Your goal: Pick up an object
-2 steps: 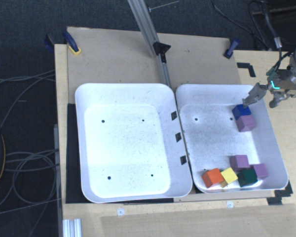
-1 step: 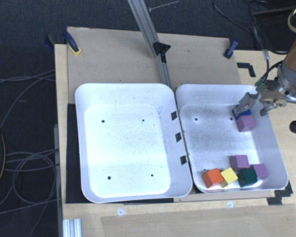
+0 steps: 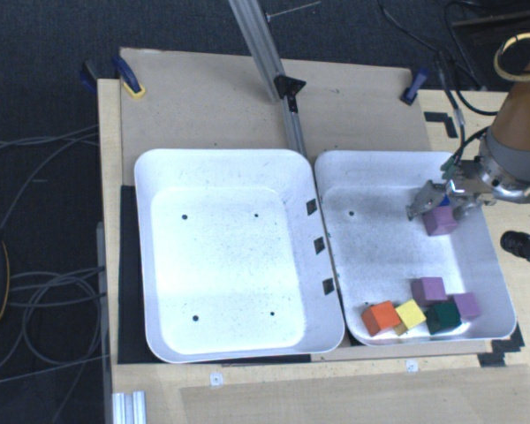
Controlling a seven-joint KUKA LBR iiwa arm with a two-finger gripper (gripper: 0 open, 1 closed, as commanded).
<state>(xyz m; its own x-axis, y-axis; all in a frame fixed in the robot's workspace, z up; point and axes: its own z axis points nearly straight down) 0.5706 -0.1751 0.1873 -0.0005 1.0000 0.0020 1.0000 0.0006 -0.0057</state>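
The small purple block [image 3: 441, 221] sits right under the claw [image 3: 443, 200], touching its tips, and I cannot tell if the claw is pinching it; it looks light and hard, best squeezed on two flat sides.

Light wooden bench [image 3: 203, 387] carries a tan board [image 3: 212, 104], blue clamps at its back corners [image 3: 129, 76] [image 3: 413, 85]. Two shallow white plastic bins sit side by side, touching: left bin [image 3: 234, 254], right bin [image 3: 380, 237]. A grey metal rail [image 3: 263, 47] slants across the board.
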